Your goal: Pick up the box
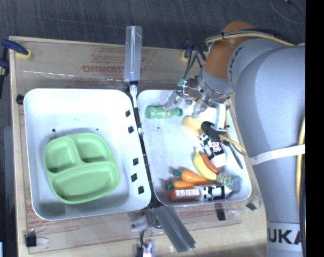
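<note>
A small black-and-white box lies in the right bin, near its right wall, beside a banana. A second black-and-white patterned carton lies at the bin's front right. My gripper hangs over the back of the right bin, up and to the left of the box and apart from it. It is open and holds nothing. A green bottle lies just left of its fingers and a yellow fruit just below them.
Carrots, a red bottle and a small capped jar crowd the right bin's front. A green divided plate sits in the left bin. The grey arm covers the right bin's right side.
</note>
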Robot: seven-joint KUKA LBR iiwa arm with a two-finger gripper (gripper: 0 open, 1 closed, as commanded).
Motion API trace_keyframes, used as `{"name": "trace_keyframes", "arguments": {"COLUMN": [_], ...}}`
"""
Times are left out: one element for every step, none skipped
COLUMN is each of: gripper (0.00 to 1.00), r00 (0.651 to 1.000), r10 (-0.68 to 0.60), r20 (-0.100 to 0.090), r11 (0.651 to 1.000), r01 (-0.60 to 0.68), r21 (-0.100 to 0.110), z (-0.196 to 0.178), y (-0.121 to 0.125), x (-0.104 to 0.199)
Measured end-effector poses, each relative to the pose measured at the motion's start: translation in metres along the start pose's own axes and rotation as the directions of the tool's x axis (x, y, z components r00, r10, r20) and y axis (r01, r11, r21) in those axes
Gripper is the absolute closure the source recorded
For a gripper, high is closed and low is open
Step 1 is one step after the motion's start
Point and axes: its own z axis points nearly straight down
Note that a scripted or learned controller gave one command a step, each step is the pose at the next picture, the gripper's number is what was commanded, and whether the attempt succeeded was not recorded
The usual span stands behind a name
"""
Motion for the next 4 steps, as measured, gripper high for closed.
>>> {"name": "trace_keyframes", "arguments": {"gripper": [0.00, 0.00, 1.00, 0.00], "r00": [0.995, 0.954, 0.957, 0.957], "r10": [0.103, 0.299, 0.291, 0.290], "r20": [-0.001, 0.002, 0.003, 0.003], "r11": [0.995, 0.954, 0.957, 0.957], "r01": [-0.103, -0.299, -0.291, -0.290], "r21": [0.000, 0.011, 0.016, 0.017], "z": [0.028, 0.032, 0.024, 0.024], "y": [0.004, -0.008, -0.008, -0.008], "x": [-0.013, 0.022, 0.024, 0.024]}}
